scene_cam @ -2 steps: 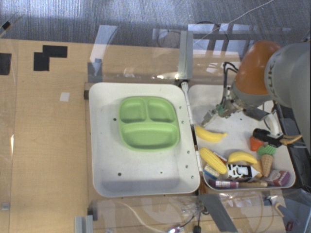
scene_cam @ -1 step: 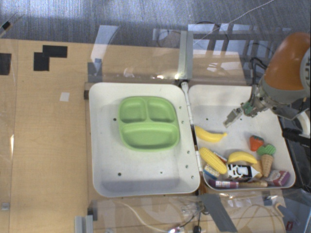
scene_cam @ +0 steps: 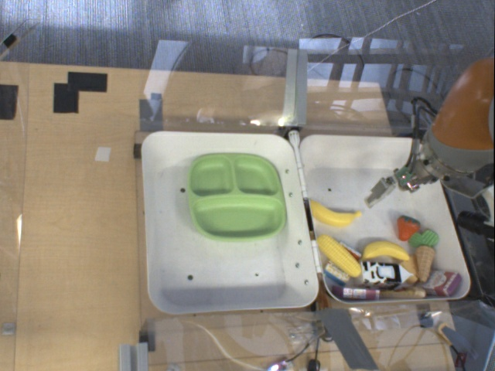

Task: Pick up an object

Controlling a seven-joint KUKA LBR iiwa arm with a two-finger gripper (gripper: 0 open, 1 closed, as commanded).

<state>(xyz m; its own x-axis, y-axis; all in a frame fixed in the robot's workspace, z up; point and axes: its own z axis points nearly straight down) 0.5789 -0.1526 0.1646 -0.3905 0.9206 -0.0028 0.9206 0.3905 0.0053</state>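
Several toys crowd the right bin's (scene_cam: pixel 340 154) near corner: two bananas (scene_cam: pixel 334 216), corn (scene_cam: pixel 339 255), an ice-cream cone (scene_cam: pixel 424 253). My gripper (scene_cam: pixel 390 185) hangs above the bin's bare middle, fingers spread, grasping nothing. A green tray (scene_cam: pixel 235 195) sits in the left bin (scene_cam: pixel 166 230).

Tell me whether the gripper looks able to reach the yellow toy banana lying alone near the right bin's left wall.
Probably yes: the gripper hovers over the same bin, and the yellow toy banana lies alone on bare floor with nothing on top.
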